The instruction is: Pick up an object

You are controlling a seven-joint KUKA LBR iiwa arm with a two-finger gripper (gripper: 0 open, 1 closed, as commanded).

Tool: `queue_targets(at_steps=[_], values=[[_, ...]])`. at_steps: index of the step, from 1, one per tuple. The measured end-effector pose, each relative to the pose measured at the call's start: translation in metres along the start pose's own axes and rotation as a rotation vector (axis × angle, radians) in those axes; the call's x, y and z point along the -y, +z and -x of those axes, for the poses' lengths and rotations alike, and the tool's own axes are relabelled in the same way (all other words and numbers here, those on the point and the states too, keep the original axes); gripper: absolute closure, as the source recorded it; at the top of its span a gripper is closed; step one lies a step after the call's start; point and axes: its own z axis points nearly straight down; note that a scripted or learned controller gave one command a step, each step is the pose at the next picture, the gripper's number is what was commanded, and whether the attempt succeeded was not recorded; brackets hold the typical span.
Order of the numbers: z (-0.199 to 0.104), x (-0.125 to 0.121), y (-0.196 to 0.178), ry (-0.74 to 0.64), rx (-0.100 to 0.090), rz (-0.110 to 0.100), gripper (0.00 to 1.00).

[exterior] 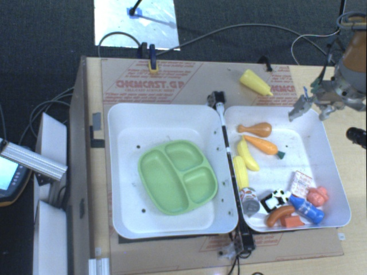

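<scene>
**Tool hangs spread over the right bin's far corner, nothing between its fingers**

The tool [312, 106] sits at the upper right, above the far right corner of the right bin [331, 153]. Its two fingers stand apart, one tip [299, 111] pointing down-left and the other nearer the bin's right wall, with no object between them. The arm [352, 67] rises behind it toward the right edge.

The things to pick lie mostly in the right bin. Near its far end a brown drumstick-shaped toy [256, 129] rests just above an orange carrot [264, 146], the two close together and well below the tool. Along the left wall two yellow banana-like pieces [247, 155] lie end to end. At the near end there is a crowded cluster: a small can [249, 200], a black-and-white toy [276, 200], a sausage [278, 215], a blue bottle [305, 209], a pinkish round toy [317, 196] and a small white packet [301, 183]; the view is too coarse to say which of these touch.

A yellow object [254, 82], perhaps a toy corn cob, lies outside the bins on the table [172, 82], left of the tool.

The left bin [126, 130] holds a green divided plate [178, 176].
</scene>
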Motion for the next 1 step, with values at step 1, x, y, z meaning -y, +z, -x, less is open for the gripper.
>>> queue_targets(at_steps=[1], values=[[-0.047,-0.0103,0.0505,-0.002,-0.001,-0.001,0.0]])
